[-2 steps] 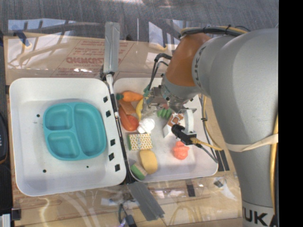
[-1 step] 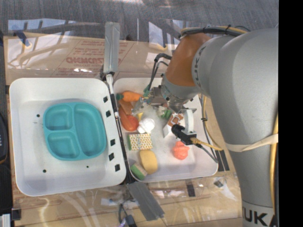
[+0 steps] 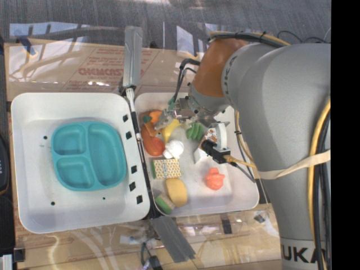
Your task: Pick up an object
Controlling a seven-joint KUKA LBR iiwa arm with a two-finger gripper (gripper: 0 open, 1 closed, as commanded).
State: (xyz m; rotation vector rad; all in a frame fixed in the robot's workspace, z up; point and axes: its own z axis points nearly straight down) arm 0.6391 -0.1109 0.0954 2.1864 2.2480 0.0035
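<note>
We see a smooth teal tray (image 3: 88,156) with three wells in the left bin (image 3: 25,151). Our gripper (image 3: 179,115) hangs over glossy plastic toys, a yellow banana (image 3: 170,130) among them; its grip we cannot tell.

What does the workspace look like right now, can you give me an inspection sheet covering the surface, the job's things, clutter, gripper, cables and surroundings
Surface: two white bins side by side; left bin, right bin.
Job's things: in the right bin, a coral toy, yellow block, checkered piece, white piece, red-orange piece, green piece, banana-like yellow piece.
Clutter: teal divided tray lying in the left bin.
Gripper: gripper low over the far end of the right bin, above the toy pile; nothing seen held.
Cables: black cables along the wrist; yellow cable down the arm.
Surroundings: cardboard sheet behind the bins.
</note>
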